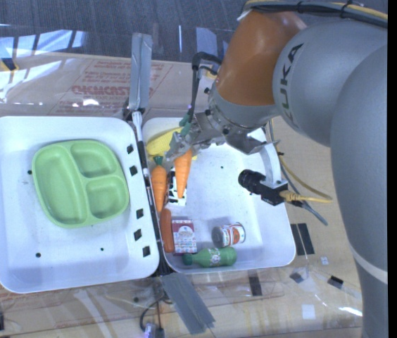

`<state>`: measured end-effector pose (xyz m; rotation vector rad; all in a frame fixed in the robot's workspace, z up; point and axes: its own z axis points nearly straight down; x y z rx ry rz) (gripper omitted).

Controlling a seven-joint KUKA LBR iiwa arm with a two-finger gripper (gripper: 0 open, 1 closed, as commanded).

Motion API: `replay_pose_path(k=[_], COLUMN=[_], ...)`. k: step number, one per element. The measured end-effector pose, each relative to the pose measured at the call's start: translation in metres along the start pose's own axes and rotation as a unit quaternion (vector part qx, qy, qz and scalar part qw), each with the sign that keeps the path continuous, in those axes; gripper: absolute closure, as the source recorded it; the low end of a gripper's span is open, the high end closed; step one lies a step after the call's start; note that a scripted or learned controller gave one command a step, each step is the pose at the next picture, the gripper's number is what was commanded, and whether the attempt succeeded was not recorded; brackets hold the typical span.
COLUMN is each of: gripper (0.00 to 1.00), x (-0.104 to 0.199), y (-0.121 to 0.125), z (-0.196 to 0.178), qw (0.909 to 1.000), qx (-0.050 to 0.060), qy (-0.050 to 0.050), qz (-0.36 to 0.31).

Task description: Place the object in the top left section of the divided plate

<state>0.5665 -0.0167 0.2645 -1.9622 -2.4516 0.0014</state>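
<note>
Two white bins on bench. Gripper (182,145) low in right bin (272,248), apparently closed on carrot (182,174); risks slipping loose before reaching green divided plate (49,189) in left bin (8,259).

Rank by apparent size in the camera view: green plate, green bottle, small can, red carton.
1. green plate
2. green bottle
3. red carton and small can: look about alike, not ranked.
</note>
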Motion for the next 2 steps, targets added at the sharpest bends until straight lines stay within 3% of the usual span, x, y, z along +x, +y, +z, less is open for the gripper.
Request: replay_pose_path(k=[1,2], gripper=[1.0,0.0], x=[0.0414,0.0414], y=[0.0888,0.0889], z=[0.0561,0.0557], qw=[0.9949,0.9949], qx=[0.0,0.0], qy=[0.0,0.0], qz=[-0.101,-0.101])
